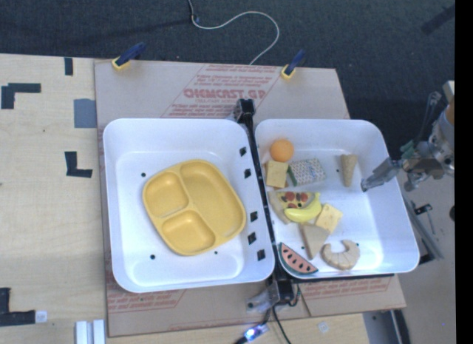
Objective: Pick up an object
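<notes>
Jaws: cannot tell how they stand; the fingers are small and blurred at the frame's 3 o'clock edge, nothing seen between them.
Gripper (pixel 372 181): a grey tip slants down toward 8 o'clock and sits over the right rim of the right bin (pixel 369 132).
Arm (pixel 436 150): enters from 3 o'clock, mostly cut off by the frame.
Cone (pixel 347 168): small tan cone, nearest thing to the gripper, at its 9 o'clock, apart from it.
Grey packet (pixel 307 171): patterned, at 9 o'clock of the cone.
Orange ball (pixel 281 149): at the bin's 11 o'clock, just above a tan block (pixel 276 174).
Banana (pixel 304 210): bin centre, touching a flat piece with red dots (pixel 290 199); possibly a pizza slice, too small to be sure.
Yellow wedge (pixel 329 217): touching the banana at its 4 o'clock.
Watermelon slice (pixel 297 260): at the bin's 7 o'clock corner.
Croissant-like piece (pixel 341 254): at 5 o'clock, near the lower rim.
Left bin (pixel 122 187): holds a yellow divided plate (pixel 194 206) with three compartments.
Base: both bins rest on a cardboard sheet (pixel 214 91), clamped at 12 o'clock by two clips.
</notes>
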Tool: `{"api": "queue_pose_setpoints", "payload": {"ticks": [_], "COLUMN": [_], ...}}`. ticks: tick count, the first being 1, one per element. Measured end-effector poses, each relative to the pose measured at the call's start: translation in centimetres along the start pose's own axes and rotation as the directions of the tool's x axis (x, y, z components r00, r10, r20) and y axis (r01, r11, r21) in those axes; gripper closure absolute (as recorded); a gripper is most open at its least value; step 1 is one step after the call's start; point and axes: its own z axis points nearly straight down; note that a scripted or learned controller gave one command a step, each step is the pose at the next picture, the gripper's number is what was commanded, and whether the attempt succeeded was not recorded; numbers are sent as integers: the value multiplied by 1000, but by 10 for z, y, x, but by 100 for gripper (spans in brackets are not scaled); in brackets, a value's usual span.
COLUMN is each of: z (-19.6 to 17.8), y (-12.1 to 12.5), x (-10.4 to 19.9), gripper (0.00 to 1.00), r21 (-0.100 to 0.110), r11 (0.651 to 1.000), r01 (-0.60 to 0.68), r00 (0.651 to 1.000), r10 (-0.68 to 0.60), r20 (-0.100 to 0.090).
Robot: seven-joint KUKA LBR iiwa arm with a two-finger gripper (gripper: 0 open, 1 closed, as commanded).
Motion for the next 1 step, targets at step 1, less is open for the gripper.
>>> {"api": "queue_pose_setpoints", "payload": {"ticks": [1], "z": [-6], "y": [2], "x": [0], "gripper": [0], "r21": [-11], "r11": [1000], "r01": [4], "r00": [1000], "r10": [-4], "r20": [3]}}
